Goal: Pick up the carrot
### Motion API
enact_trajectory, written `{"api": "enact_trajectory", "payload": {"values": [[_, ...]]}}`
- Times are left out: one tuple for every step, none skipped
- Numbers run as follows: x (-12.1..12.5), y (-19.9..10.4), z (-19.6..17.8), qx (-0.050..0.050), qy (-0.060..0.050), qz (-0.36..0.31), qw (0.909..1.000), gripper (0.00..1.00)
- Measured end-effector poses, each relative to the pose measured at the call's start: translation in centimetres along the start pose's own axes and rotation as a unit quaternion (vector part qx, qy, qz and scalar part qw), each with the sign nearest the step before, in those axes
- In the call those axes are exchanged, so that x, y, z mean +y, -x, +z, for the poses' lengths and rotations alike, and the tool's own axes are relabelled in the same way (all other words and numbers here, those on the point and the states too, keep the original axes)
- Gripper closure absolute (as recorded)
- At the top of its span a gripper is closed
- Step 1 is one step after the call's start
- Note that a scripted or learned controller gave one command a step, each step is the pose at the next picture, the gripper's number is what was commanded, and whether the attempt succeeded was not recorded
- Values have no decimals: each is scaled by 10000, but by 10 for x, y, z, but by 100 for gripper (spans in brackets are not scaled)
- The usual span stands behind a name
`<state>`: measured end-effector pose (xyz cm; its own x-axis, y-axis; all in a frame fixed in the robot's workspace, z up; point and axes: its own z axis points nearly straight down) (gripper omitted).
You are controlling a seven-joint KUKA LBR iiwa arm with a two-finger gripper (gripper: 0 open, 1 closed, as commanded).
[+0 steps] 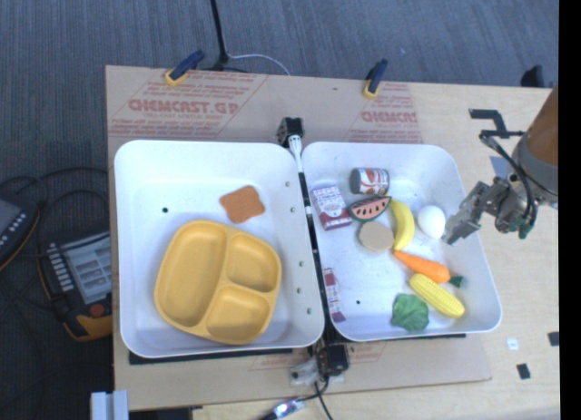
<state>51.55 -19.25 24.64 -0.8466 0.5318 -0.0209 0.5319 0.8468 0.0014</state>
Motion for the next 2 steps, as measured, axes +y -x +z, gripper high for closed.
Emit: {"api": "enact_trajectory", "payload": {"values": [[1,-4,6,77,-9,-3,10000,0],[-3,15,153,42,4,855,9963,0]]}}
